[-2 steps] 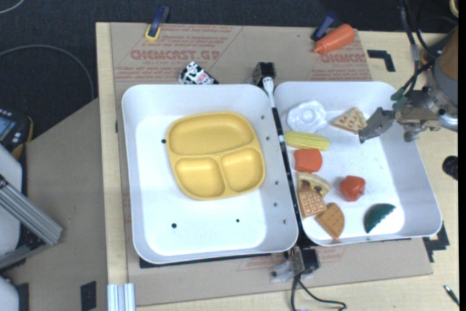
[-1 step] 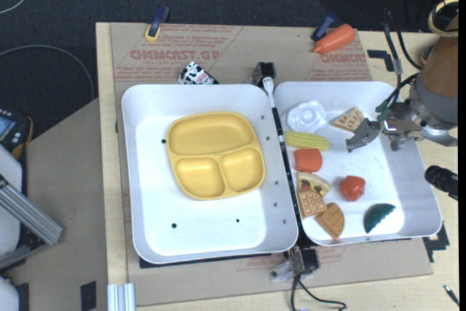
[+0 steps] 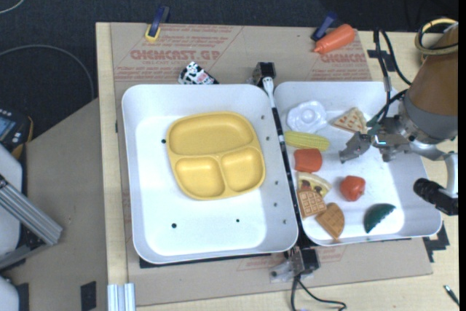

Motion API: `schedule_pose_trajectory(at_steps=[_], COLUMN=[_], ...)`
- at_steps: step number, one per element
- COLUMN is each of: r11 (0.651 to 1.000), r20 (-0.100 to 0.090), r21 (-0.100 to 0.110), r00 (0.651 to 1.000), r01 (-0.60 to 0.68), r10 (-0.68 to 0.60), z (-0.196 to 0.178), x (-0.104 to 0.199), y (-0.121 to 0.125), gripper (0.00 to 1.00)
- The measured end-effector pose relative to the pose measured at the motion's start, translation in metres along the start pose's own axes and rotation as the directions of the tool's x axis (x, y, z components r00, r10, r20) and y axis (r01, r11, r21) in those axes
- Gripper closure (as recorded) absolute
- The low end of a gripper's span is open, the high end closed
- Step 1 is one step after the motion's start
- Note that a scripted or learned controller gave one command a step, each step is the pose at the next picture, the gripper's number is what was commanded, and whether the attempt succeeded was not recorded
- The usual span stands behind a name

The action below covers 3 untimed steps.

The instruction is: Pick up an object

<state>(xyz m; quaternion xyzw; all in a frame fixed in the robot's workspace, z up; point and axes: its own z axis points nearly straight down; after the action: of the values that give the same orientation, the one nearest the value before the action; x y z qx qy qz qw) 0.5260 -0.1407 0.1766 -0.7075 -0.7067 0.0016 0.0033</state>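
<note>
A grey gripper (image 3: 362,145) hangs low over the right bin (image 3: 408,102), between a toast wedge (image 3: 352,119) and a red tomato (image 3: 352,187). Its fingers blur together; open or closed cannot be told. The arm's elbow is cut off at right.

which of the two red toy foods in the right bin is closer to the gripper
The rounder red piece, a tomato-like toy just below the gripper. The other red piece is blockier and lies further left, under the corn cob.
</note>
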Motion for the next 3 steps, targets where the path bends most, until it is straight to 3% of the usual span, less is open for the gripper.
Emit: schedule_pose_trajectory(at_steps=[2, 3], r11=[1.000, 1.000], r20=[0.001, 0.003], r21=[-0.004, -0.009], r00=[1.000, 1.000], r01=[0.000, -0.001], r10=[0.000, 0.001], z=[0.094, 0.082], x=[0.004, 0.004], y=[-0.005, -0.004], gripper=[0.00, 1.00])
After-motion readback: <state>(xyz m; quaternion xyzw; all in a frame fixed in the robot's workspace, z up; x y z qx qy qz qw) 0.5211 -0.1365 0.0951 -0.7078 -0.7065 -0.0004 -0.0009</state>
